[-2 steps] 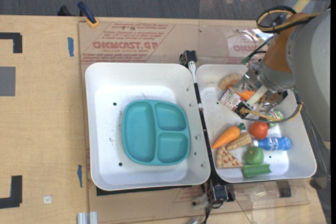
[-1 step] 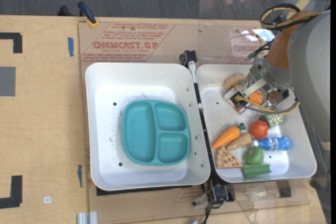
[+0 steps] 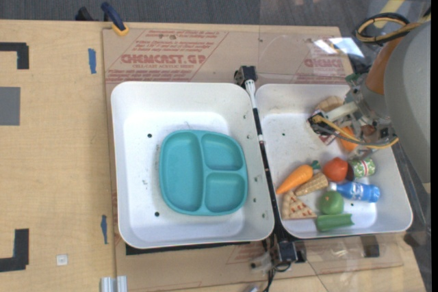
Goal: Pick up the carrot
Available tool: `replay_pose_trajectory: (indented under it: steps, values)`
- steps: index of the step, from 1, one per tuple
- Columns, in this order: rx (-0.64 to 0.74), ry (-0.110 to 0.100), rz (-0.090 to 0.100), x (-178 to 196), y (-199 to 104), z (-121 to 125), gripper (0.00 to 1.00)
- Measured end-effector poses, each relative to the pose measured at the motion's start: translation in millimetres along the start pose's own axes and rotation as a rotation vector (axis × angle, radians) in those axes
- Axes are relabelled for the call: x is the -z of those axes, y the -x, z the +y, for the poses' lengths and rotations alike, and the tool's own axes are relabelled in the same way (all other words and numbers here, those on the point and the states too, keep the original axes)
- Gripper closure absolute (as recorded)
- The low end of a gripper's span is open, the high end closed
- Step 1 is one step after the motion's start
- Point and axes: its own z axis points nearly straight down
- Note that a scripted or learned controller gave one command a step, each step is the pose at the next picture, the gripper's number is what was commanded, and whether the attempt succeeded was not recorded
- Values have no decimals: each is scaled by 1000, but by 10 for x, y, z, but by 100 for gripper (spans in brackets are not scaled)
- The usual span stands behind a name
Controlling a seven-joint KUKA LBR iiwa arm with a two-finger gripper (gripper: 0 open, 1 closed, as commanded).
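Note:
The carrot [image 3: 295, 178], orange with a green top, lies at a slant in the right bin [image 3: 287, 121], near its left wall and a little below the middle. My gripper [image 3: 347, 125] hangs over the upper right part of that bin, up and to the right of the carrot and well apart from it. The arm's grey body and orange band cover that corner of the bin. Something orange [image 3: 348, 138] shows just under the gripper; I cannot make out what it is.
Around the carrot lie a red tomato [image 3: 336, 169], a bread slice [image 3: 313, 184], a waffle wedge [image 3: 295, 206], a green pepper [image 3: 331, 202], a green cucumber [image 3: 334, 220] and a blue bottle [image 3: 358, 191]. A teal divided plate [image 3: 203, 171] sits in the left bin [image 3: 133, 147].

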Motion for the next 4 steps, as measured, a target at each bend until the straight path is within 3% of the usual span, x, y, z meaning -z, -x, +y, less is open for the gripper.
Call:
replay_pose_trajectory:
  steps: [1,2,3,4]
  values:
    - [4,1,-6,79,0,12,100]
    - [4,0,-8,72,4,9,0]
    - [8,-1,-13,130,-1,8,100]
    - [8,-2,-14,128,-1,6,0]
